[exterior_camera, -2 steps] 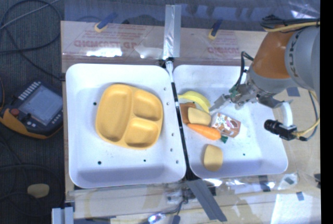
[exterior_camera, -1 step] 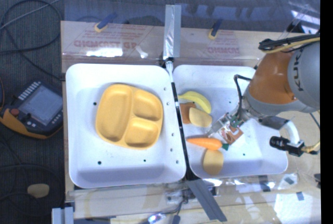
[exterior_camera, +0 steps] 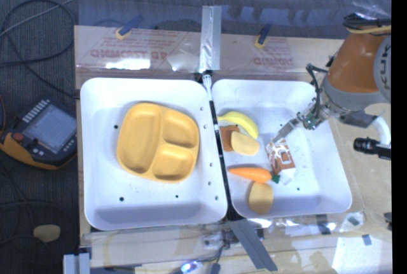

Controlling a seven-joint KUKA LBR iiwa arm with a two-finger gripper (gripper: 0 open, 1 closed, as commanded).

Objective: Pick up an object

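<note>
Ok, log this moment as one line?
gripper: right bin, above snack packet | grasp: unconfirmed | carrot, banana: untouched | yellow tray: left bin

Two white bins sit side by side on the table. The left bin holds a yellow tray with three compartments, lying near its middle. The right bin holds a banana by its left wall, a brown block just below it with a pale yellow piece lying against it, a carrot, a tan lump near the front wall and a wrapped packet. The arm reaches in from the right; its claw slants down just above the packet's top edge. A handheld controller lies on the floor at left.
</note>
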